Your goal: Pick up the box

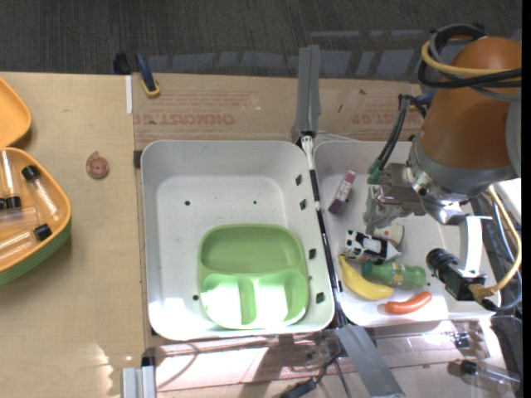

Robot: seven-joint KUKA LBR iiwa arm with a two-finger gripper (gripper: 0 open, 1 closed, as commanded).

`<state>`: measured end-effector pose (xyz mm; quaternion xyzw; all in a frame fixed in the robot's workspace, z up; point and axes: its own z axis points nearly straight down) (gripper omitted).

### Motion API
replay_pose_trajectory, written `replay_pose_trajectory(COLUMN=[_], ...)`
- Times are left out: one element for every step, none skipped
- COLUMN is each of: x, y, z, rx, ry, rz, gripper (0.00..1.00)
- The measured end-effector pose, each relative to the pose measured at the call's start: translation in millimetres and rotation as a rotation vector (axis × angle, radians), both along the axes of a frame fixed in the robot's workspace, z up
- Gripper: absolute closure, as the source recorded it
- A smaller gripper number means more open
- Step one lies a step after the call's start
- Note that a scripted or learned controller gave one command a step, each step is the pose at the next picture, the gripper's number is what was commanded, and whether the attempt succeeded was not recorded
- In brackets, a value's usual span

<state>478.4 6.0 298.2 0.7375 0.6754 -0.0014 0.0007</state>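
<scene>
Right bin point(440, 317): gripper point(383, 220) low over the bin's middle, arm entering from the view's right. Fingers hidden in clutter and shadow; open or closed: cannot tell. Nothing seen held.

Box point(342, 191): small, purplish with a pale top, lying near the right bin's left wall, in its upper half. Apart from the other items. Long axis running roughly up-down in the view, tilted slightly to the right at the top.

Key relation: box up and to the left of gripper, near but not under it. Directly beneath the gripper instead: black-and-white toy point(365, 242), with banana point(365, 280), green bottle point(397, 273) and orange-red sausage-shaped item point(407, 303) lower down.

Judgement: lateral shift toward the divider needed before descent; close across the short axis. Wall proximity a likely obstacle.

Left bin point(158, 247): green divided plate point(249, 264), not involved.
</scene>
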Motion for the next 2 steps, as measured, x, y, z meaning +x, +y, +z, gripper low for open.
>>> replay_pose_trajectory(x=[-1.6, 38.9], y=[33.4, 82.9], z=[-102.6, -92.8], rx=[0.002, 0.0], ry=[0.004, 0.003], rz=[0.1, -0.073], gripper=[1.0, 1.0])
